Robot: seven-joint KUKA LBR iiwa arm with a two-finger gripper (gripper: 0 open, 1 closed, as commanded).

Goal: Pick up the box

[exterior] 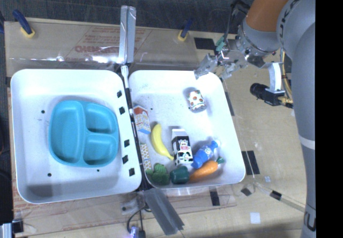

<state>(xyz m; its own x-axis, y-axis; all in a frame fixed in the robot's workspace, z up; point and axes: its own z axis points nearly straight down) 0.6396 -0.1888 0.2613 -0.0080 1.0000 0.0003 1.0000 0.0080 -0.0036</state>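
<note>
at the right bin's (228, 124) near edge lie a carrot (205, 170), a green pepper (179, 175) and a blue bottle (204, 154). the box (181, 147), black and white, sits just behind them beside a banana (159, 141). farther back, the gripper (213, 65) hovers over the far rim, released, grasping nothing.
</note>
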